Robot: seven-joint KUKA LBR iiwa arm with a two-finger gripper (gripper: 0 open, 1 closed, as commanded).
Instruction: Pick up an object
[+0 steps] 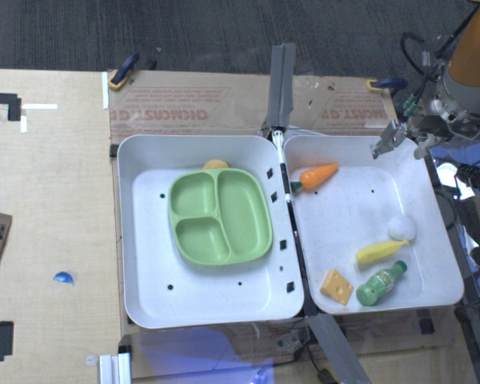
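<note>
The fingers [402,138] are seen above the right bin's [432,214] far rim, their state indiscernible, the carrot [318,175] lying well apart.

We note bright, even overhead lighting; the white bins [136,238] are nearly washed out. Soft shadows only. A bluish glare patch [200,354] sits at the bottom edge. Focus is slightly soft throughout.
</note>
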